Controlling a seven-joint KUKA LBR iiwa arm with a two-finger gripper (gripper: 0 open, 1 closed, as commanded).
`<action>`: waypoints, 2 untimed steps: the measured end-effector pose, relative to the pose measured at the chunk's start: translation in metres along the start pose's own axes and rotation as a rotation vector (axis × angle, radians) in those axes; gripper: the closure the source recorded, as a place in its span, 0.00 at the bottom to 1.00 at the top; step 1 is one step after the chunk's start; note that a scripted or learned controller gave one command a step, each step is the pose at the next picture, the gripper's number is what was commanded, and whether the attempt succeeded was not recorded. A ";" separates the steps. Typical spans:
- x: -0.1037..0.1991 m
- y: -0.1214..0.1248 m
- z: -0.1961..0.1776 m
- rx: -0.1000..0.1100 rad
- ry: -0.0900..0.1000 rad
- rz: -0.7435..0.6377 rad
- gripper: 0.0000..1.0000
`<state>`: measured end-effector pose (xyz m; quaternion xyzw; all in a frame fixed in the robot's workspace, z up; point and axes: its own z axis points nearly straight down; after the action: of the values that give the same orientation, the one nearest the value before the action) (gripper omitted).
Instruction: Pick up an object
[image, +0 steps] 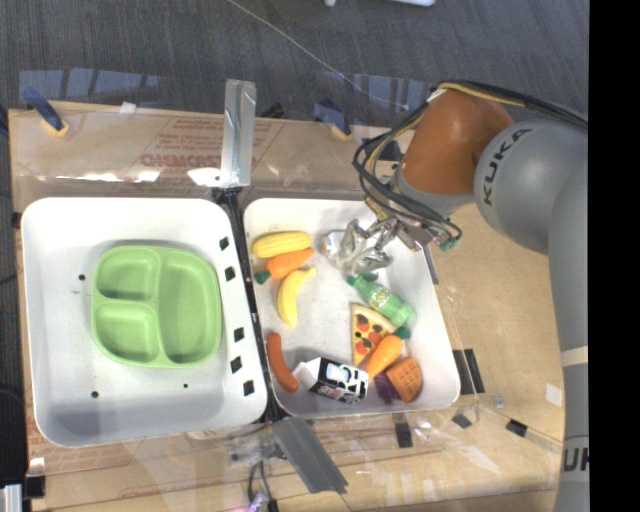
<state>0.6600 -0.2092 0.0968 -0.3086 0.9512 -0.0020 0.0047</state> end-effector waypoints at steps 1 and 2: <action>-0.002 0.000 -0.012 0.003 -0.004 -0.002 1.00; -0.011 0.012 -0.190 0.011 -0.006 -0.019 1.00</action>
<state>0.6601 -0.1931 0.2866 -0.3175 0.9482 -0.0062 0.0092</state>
